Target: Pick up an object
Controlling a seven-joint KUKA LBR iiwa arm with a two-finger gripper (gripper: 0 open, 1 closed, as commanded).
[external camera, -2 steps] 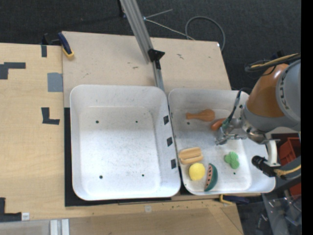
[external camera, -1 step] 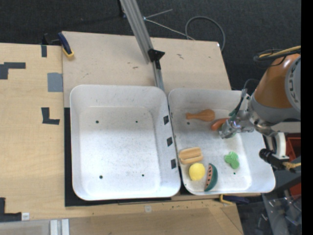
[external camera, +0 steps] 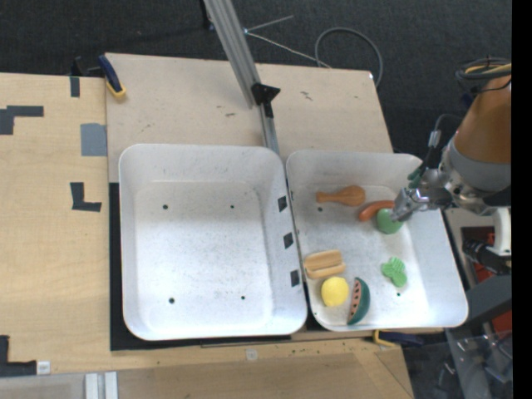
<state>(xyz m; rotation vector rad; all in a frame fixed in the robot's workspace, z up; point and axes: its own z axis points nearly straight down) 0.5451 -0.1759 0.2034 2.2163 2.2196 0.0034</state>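
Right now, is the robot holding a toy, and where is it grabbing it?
Cannot tell. The gripper sits right at the green-and-orange toy in the right bin, but a hold isn't visible.

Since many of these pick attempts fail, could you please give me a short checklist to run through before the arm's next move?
1. Gripper positioned over a target: ok, it sits at the green round toy in the right bin.
2. Finger state: cannot tell.
3. Toy actually held: cannot tell; it looks to be resting in the bin.
4. Neighbours crowding the target: not ok, the orange carrot-like toy touches it.
5. Other items away from the gripper: ok, the hot dog, lemon and watermelon slice lie toward the bin's near edge.
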